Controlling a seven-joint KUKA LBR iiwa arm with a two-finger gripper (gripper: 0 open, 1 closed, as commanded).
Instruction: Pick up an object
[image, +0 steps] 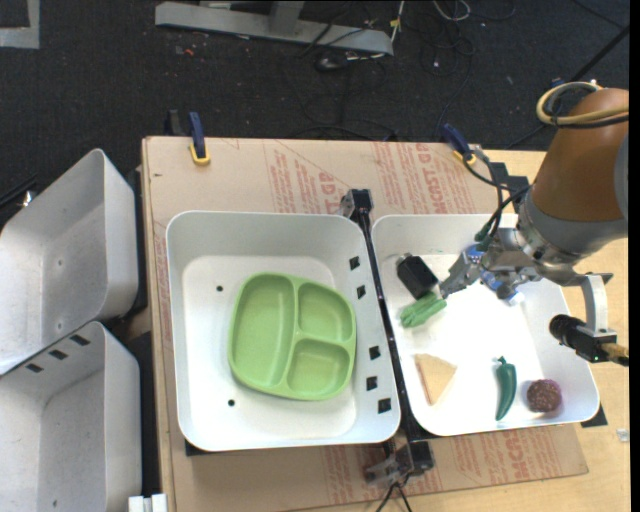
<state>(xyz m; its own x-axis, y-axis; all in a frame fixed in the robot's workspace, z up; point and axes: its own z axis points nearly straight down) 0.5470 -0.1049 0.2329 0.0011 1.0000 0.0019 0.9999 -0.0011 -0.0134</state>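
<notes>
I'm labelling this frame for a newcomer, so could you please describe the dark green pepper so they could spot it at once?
Start at the right-hand shallow white bin, the one without the green divided tray. Along its near edge lie three things in a row: a tan wedge, the slim dark green pepper, then a round dark red ball. The pepper is the middle one, narrow, glossy and slightly curved.

Arm (585, 150) cut off at right edge; its wrist hides part of right bin (580, 415) back wall
</notes>
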